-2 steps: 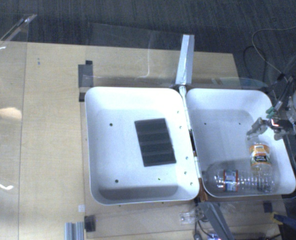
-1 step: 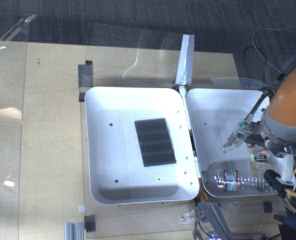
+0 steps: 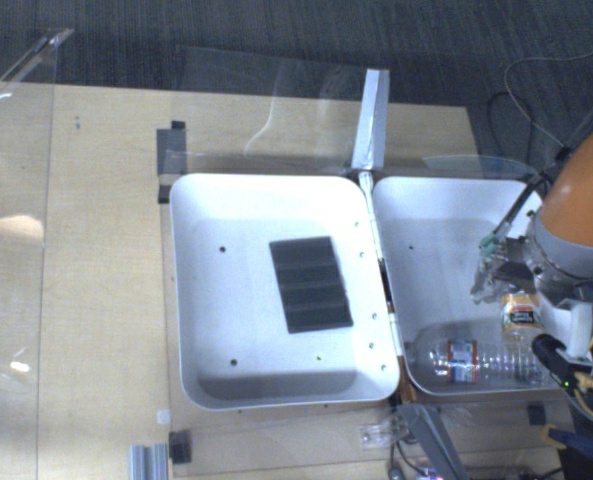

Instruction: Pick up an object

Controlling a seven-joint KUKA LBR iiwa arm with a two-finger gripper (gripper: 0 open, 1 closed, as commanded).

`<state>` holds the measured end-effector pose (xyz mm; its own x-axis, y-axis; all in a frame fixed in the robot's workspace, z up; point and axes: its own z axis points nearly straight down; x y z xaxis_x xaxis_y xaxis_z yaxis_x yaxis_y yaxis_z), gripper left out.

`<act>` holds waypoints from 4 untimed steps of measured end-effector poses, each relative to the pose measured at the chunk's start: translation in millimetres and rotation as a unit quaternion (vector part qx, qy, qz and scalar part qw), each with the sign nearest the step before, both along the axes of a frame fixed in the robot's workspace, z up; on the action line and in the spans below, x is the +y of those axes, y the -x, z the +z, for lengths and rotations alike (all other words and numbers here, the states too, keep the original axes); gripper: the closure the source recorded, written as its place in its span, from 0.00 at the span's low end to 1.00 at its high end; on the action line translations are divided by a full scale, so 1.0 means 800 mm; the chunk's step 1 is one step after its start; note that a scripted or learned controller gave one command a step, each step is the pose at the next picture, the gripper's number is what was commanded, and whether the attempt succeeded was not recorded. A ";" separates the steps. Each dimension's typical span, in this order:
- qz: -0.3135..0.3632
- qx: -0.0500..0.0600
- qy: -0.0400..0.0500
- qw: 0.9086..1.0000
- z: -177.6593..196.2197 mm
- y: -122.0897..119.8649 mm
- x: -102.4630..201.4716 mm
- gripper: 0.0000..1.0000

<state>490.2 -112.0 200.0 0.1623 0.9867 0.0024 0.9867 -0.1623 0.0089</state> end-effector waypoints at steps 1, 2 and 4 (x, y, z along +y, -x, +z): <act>0.000 0.000 0.000 1.000 0.000 0.000 0.000 0.00; 0.001 0.002 0.001 1.000 -0.003 -0.053 -0.068 0.00; 0.086 -0.001 0.002 0.996 -0.140 -0.133 -0.109 0.00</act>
<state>596.8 -199.1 88.2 -0.0091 1.0000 -0.0021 0.9999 0.0092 0.0113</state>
